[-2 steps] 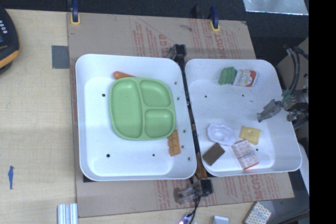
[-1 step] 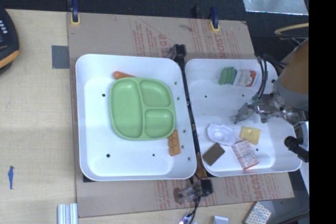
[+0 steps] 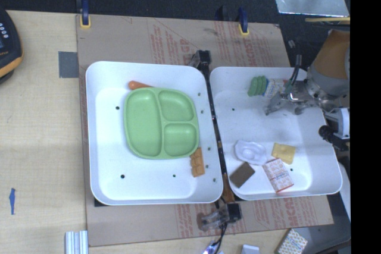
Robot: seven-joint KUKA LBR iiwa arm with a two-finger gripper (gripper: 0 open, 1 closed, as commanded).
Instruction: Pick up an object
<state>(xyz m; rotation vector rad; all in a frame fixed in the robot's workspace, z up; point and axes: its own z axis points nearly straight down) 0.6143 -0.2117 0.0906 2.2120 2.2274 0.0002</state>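
Note:
My gripper (image 3: 286,107) hangs low over the back part of the right bin (image 3: 309,187), its two metal fingers spread apart with nothing between them. Just to its left lies a green object (image 3: 258,85) with a small pale packet (image 3: 273,89) beside it. Nearer the front of the same bin lie a crumpled white piece (image 3: 251,151), a yellow square (image 3: 284,153), a brown block (image 3: 242,174) and a red-and-white packet (image 3: 278,175). The arm's grey wrist (image 3: 324,89) comes in from the right.
The left bin (image 3: 104,128) holds a green divided plate (image 3: 161,123), an orange object (image 3: 139,85) behind it and a small orange-brown piece (image 3: 197,162) at its front right. Cardboard underlies both bins, with clamps at the back edge.

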